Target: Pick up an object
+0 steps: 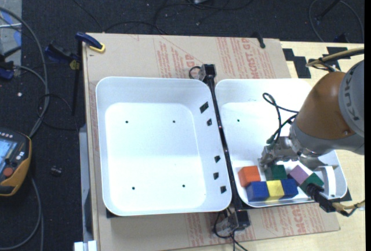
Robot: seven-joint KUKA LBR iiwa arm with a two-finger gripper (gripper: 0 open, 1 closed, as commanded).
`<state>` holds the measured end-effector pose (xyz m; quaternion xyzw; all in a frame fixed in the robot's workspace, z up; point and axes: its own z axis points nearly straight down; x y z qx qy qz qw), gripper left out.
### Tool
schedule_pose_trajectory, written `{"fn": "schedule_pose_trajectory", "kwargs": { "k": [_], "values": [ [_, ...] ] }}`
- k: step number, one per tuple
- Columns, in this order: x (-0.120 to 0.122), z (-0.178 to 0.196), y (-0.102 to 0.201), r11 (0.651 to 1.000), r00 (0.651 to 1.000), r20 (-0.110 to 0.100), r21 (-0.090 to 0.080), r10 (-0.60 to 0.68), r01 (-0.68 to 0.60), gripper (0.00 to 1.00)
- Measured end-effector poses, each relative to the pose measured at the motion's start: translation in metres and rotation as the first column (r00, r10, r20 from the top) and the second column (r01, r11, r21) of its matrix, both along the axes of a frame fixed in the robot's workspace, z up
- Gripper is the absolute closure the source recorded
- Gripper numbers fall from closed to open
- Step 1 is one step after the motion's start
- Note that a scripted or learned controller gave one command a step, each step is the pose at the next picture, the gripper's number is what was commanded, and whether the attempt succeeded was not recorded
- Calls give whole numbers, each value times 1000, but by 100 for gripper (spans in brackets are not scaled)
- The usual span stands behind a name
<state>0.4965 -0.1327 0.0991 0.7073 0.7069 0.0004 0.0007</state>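
Several small blocks lie in the near corner of the right bin (243,111): an orange block (250,174), a blue block (258,190), a yellow block (275,188), a green block (279,172), a purple block (299,174) and a dark green block (313,181). My gripper (272,157) hangs low over this cluster, just above the green block and right of the orange one. The wrist and arm cover its fingertips from this angle.
The left bin (110,93) stands beside the right one, with a black divider bar (219,139) and clips between them. Both rest on a cardboard sheet (174,53). Cables and a clamp lie on the dark floor around the bench.
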Motion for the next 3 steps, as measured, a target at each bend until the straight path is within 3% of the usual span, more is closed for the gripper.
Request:
{"fn": "schedule_pose_trajectory", "kwargs": {
  "k": [1,2,3],
  "values": [
    [52,-11,40,1000,1000,0,0,5,-5,100],
    [25,-10,34,1000,1000,0,0,0,0,100],
    [91,94,76,1000,1000,9,1,6,-6,100]
  ]
}}
